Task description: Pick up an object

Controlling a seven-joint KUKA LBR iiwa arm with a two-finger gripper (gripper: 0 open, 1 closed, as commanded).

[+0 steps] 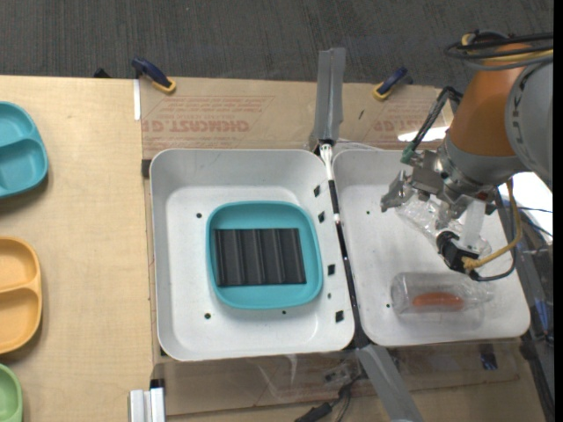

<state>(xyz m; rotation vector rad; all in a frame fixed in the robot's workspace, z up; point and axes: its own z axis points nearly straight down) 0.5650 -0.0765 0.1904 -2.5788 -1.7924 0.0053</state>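
A: Item one, left bin (176, 236)?
B: White, shallow. Holds a teal tray (264, 256) with a dark ribbed insert, lying flat at the bin's centre.

A: Item two, right bin (369, 315)?
B: White, shallow, touching the left bin along the shared edge. Holds a clear plastic tube (437, 299) with an orange-red piece inside, lying on its side at about 5 o'clock in the bin, near the front rim.

A: Item three, the arm?
B: Grey with an orange band, entering from 3 o'clock. Its end effector (420, 202) hangs over the upper half of the right bin, at 12 o'clock from the tube and apart from it. Finger spread: cannot tell.

A: Tabletop (79, 323) margin, 9 o'clock side?
B: Teal divided plate (19, 158), orange plate (18, 295), green plate (7, 398), all cut off by the edge.
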